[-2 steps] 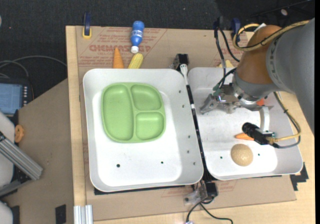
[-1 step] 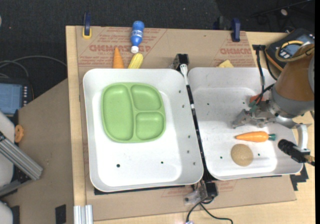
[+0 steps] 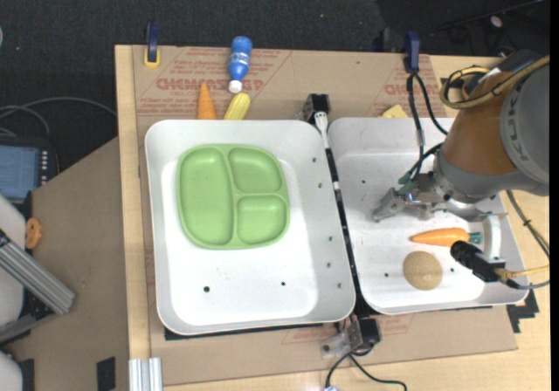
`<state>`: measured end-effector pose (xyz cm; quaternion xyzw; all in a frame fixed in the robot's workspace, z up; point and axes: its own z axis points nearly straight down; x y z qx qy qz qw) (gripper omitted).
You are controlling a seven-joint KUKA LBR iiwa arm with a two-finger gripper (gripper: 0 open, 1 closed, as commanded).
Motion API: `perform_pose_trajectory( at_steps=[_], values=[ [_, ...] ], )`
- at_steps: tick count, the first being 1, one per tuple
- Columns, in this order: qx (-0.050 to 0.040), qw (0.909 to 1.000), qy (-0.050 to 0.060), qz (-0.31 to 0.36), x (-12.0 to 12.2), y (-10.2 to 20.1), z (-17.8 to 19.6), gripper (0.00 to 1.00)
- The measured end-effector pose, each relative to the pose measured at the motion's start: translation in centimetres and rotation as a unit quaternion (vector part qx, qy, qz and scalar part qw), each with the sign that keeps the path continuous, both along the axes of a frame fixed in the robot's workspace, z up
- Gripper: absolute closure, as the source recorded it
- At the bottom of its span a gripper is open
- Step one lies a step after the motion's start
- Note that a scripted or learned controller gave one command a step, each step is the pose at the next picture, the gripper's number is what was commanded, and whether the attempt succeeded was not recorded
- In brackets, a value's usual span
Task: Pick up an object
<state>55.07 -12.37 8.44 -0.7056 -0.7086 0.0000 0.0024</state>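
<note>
So the gripper (image 3: pixel 390 203) is down in the right bin (image 3: pixel 367 154), fingers spread, nothing between them. The toy carrot (image 3: pixel 439 237) lies just toward the front from it, long axis running left-right, with a brown ball (image 3: pixel 423 270) beyond.

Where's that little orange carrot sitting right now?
The carrot lies in the right bin, toward its near right side, just above the round brown potato and just below the gripper.
</note>
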Motion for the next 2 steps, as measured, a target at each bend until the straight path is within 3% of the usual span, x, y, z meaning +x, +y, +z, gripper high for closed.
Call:
perform_pose_trajectory(
  at_steps=[1, 2],
  values=[
    [-0.0022, 1.0, -0.006, 0.0, 0.4, 3.0, 8.1, 0.0],
    [-0.0008, 1.0, 0.0, -0.007, -6.9, -5.1, 9.0, 0.0]
  ],
)
